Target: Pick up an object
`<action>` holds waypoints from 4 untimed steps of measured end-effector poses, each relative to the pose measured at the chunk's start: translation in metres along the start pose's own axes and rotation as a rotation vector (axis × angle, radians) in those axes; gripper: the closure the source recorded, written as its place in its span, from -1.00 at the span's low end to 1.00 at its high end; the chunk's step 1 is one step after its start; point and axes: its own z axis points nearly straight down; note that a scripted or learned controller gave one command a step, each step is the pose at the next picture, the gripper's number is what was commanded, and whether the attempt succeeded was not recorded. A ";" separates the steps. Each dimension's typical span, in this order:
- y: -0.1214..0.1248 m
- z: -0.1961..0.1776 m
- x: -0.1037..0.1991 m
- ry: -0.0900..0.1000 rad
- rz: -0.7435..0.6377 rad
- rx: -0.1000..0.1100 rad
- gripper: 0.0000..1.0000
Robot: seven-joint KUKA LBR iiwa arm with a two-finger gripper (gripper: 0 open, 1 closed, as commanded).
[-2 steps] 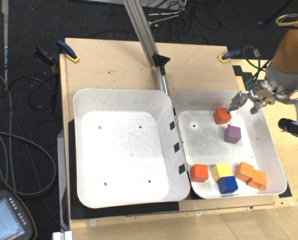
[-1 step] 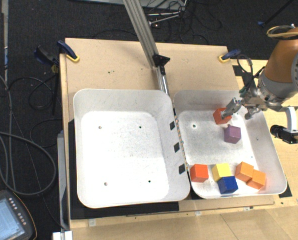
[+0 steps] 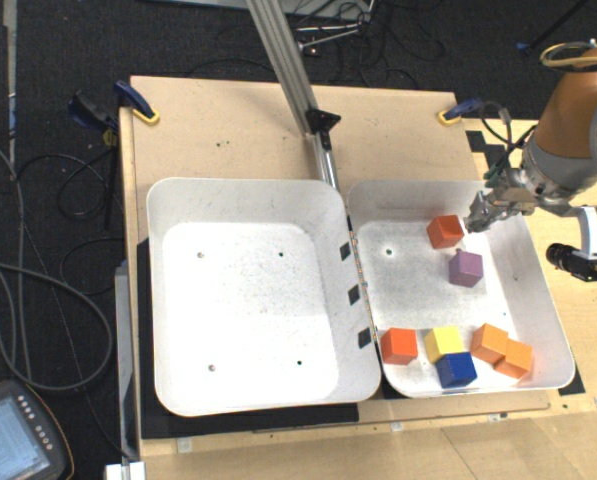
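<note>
While the grey arm (image 3: 568, 138) leans in from the frame's right edge, its gripper (image 3: 481, 214) hangs low over the right bin (image 3: 543, 298), just right of an orange-red cube (image 3: 445, 231). Whether they are open or closed, I cannot tell. A purple cube (image 3: 465, 268) sits just below.

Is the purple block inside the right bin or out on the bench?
Inside. The purple block rests on the floor of the right bin, within its rim, just below the upper orange block.
</note>
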 end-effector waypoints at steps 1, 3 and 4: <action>-0.002 -0.063 -0.004 -0.001 0.002 -0.005 1.00; -0.001 -0.143 -0.007 0.000 -0.001 -0.003 1.00; -0.009 -0.129 0.040 0.003 -0.005 0.005 1.00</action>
